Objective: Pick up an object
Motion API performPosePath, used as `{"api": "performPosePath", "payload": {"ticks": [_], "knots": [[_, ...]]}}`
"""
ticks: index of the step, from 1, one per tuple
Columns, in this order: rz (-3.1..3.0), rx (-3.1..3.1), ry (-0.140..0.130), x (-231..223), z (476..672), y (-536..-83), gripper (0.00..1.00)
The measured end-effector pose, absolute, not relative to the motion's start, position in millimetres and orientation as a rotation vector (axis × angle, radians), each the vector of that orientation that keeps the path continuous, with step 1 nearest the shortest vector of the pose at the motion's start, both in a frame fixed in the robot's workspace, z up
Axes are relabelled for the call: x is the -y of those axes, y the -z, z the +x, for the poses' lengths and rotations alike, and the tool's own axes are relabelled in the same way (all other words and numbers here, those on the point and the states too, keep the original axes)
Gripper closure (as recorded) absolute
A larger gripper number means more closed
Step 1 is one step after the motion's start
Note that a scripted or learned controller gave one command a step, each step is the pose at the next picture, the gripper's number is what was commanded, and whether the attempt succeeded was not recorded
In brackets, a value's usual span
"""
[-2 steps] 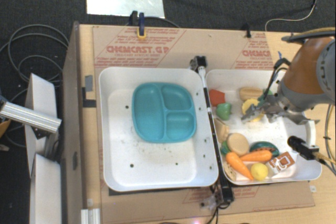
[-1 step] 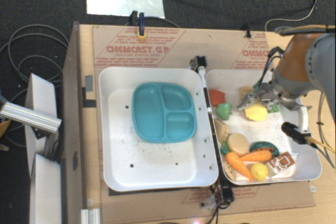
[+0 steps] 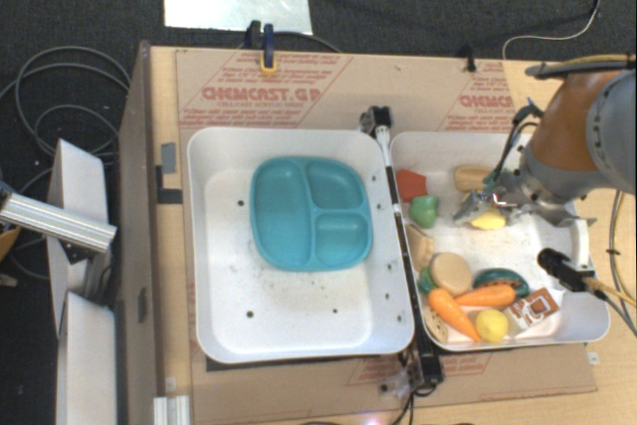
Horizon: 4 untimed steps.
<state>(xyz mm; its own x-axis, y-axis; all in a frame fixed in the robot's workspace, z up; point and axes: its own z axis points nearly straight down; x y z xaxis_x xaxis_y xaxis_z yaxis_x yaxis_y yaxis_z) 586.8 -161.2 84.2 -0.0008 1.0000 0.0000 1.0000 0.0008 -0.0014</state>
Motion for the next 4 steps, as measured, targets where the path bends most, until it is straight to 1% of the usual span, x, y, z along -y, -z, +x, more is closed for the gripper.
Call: {"api": "performPosePath", "payload": {"ticks": [1,2,3,4], "knots": [[-2.224,2.225,0.004,180.1,600.7,-85.3,0.0],[-2.213,2.221,-0.001,126.1,544.4,-83.5,0.0],[-2.221,2.231,0.005,148.5,589.3,-85.3,0.0],[-2.218,2.232,0.005,147.7,588.2,-95.7,1.0]]}}
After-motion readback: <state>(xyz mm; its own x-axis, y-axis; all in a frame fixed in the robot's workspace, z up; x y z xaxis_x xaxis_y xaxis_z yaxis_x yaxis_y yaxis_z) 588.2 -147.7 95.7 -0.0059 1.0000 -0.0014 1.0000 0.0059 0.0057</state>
